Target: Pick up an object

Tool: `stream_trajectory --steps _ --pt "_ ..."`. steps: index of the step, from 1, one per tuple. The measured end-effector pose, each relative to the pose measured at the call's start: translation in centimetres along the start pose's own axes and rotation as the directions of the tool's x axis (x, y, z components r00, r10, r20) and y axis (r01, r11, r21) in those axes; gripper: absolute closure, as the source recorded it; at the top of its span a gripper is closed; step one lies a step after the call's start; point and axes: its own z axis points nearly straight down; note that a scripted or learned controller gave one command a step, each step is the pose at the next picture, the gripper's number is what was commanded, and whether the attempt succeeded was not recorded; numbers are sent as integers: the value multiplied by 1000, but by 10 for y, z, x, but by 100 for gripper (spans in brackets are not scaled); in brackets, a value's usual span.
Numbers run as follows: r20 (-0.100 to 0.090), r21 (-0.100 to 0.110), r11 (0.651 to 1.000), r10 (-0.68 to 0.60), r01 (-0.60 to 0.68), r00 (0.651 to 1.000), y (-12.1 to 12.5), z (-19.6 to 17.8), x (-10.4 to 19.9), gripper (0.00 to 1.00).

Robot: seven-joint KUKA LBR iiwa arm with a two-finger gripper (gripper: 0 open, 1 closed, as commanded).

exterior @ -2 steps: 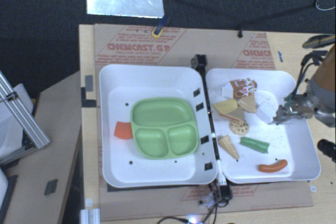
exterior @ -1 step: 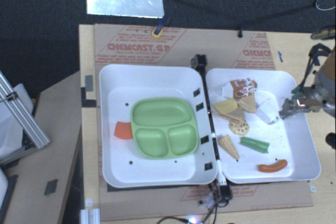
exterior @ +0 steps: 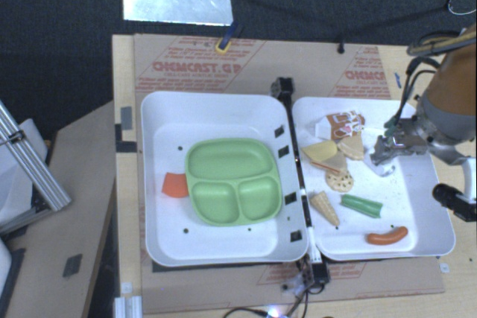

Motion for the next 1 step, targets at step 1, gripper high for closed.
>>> stream_trajectory --steps 1 --pt "0 1 1000 -1 1 1000 15 5 53 100"
